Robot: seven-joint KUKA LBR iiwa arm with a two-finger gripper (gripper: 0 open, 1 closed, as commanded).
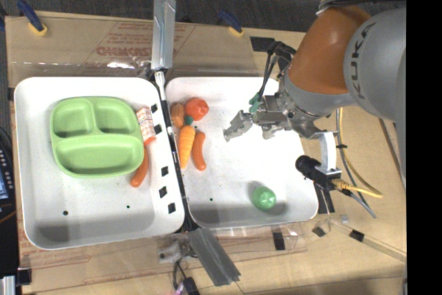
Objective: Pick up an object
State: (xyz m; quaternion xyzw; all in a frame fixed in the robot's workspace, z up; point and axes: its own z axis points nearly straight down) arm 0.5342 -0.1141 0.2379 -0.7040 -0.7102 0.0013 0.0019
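My gripper (236, 126) hangs over the middle of the right bin (290, 169), open, with nothing between its fingers. To its left, along the bin's left wall, lie a red-orange tomato (197, 108), an orange carrot (186, 140), a darker orange piece (199, 151) and a small orange piece (177, 114). A green ball (263, 198) rests near the bin's front edge, below and right of the gripper. None of these touches the gripper.
The left bin (41, 204) holds a green divided plate (97, 135), a small red and white packet (146, 123) and an orange stick (140, 173) by the divider. The arm's grey and orange body (331, 65) overhangs the right bin's right side.
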